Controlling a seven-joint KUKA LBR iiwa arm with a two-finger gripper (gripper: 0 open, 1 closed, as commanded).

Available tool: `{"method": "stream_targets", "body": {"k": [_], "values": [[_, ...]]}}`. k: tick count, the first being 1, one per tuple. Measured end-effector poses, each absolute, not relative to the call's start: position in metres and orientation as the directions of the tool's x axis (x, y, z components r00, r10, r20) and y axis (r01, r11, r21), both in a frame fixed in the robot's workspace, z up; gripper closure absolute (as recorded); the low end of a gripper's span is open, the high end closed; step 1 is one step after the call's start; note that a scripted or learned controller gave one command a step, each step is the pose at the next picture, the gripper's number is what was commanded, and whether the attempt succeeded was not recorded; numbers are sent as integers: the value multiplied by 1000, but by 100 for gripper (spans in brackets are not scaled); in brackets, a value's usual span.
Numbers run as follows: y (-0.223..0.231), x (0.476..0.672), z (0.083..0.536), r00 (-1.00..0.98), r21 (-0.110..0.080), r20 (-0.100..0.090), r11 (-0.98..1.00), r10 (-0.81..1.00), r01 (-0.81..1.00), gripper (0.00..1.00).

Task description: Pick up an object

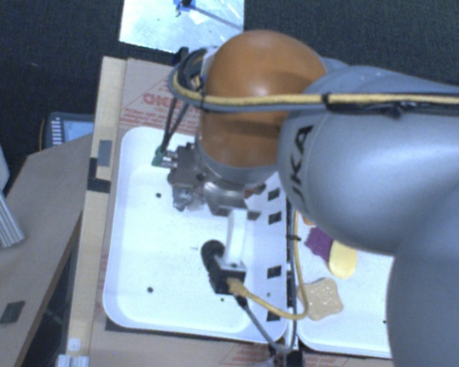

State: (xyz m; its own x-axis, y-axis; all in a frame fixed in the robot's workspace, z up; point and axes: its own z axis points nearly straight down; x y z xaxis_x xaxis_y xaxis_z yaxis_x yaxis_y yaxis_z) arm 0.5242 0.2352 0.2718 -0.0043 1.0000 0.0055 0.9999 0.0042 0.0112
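Covering much of the right bin (357,332), the arm (372,158) obscures the end effector (184,184), state unclear.

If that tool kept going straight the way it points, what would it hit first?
Probably the bare white floor of the left bin; the tool points down over it, though depth is hard to judge.
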Motion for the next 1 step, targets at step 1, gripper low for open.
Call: {"method": "stream_targets", "body": {"k": [1], "values": [[234, 523, 275, -2, 2, 2, 2, 1000, 1000, 100]]}}
